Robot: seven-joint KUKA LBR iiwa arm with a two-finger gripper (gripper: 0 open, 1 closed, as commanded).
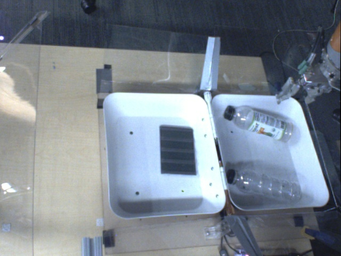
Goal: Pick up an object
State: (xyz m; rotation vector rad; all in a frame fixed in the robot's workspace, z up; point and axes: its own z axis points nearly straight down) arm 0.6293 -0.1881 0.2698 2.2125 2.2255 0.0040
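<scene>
My gripper [298, 91] hangs over the far right corner of the right bin [311, 143], open, with nothing between its fingers. Just left of and below it, a clear bottle with a black cap and a green-and-white label [259, 124] lies on its side in the far part of that bin. A second clear ribbed bottle with a black cap [262, 184] lies along the bin's near wall. In the middle of the left bin [122, 143] rests a flat black ribbed block [177, 150].
A grey upright post [210, 63] stands behind the seam between the two bins. Cables and the arm's wrist [330, 63] crowd the far right corner. Wooden bench surface [53, 143] stretches to the left of the bins.
</scene>
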